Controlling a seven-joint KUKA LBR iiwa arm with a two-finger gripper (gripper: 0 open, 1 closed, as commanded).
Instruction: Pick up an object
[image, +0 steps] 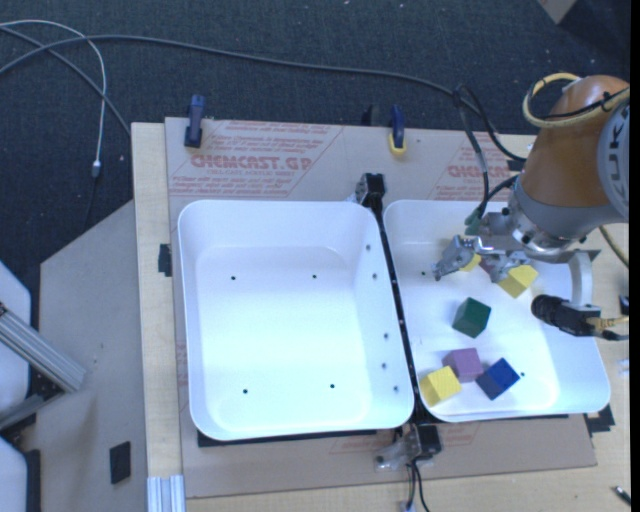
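The likeliest target is the yellow block (516, 280) in the right bin (420, 225), lying tilted right under the gripper (470, 252), close to the bin's far right side. Whether the gripper is released or clenched I cannot tell; nothing can be seen between its fingers.

Judging from here, a descent could catch the tilted block on an edge and knock it aside rather than seat it. It sits near the bin wall, so a finger may also strike the rim.

Nearer the front lie a green block (471, 317), then a purple block (463, 361), a second yellow block (440, 385) and a blue block (498, 378). Those last three sit touching or nearly so, and a grasp there could drag a neighbour along.

The left bin (200, 330) lies beside it.

On the counter, the board (260, 155) under the bins bears red print reading roughly "CHEMCAST GP"; the smaller lines are too blurred to read.
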